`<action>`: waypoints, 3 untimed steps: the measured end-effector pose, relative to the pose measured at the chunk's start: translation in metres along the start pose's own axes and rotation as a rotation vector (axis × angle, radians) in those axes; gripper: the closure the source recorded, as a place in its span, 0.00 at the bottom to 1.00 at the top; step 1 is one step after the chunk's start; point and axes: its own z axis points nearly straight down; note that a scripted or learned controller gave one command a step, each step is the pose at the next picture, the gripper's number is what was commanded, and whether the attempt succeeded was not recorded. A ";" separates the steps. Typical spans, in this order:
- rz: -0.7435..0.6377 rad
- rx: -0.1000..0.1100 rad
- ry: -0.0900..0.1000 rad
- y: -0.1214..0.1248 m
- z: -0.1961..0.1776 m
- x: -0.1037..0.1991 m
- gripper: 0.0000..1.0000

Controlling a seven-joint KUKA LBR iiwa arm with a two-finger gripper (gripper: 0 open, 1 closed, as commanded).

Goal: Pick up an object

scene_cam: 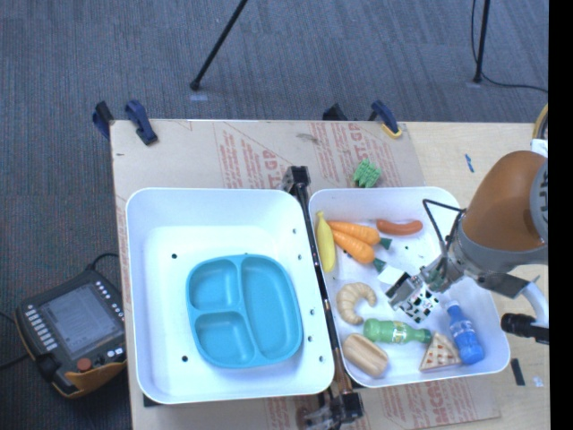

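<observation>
Objects to pick: toy foods lie in the right bin (466, 206), none lifted.
Carrots: two orange carrots (356, 240) lie side by side near the bin's upper left, tips pointing left.
Banana: a yellow banana (325, 241) lies along the left wall, just beside the carrots.
Sausage: a red sausage (399, 227) lies near the top wall, right of the carrots.
Croissant: a tan croissant (354, 302) curls in the left middle of the bin.
Green bottle: a green bottle (395, 331) lies on its side below the gripper.
Hot dog: a hot dog in a bun (365, 354) sits at the lower left corner.
Pizza slice: a pizza wedge (439, 354) lies by the bottom wall, touching the blue bottle (464, 334).
Gripper: the gripper (417, 296) hangs low over the bin's middle, above the green bottle; whether its pincer is wide, narrow or holding anything, I cannot tell.
Arm: the grey arm with the orange band (503, 206) enters from the right.
Left bin: the left bin (152, 213) holds a blue divided plate (243, 309).
Bench: a small green item (366, 174) sits on the bench above the right bin.
</observation>
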 end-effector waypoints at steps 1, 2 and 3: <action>-0.257 0.001 0.001 0.002 0.011 0.056 0.00; 0.297 0.006 0.003 -0.027 0.012 0.087 0.00; 0.302 0.006 0.003 -0.027 0.002 0.086 1.00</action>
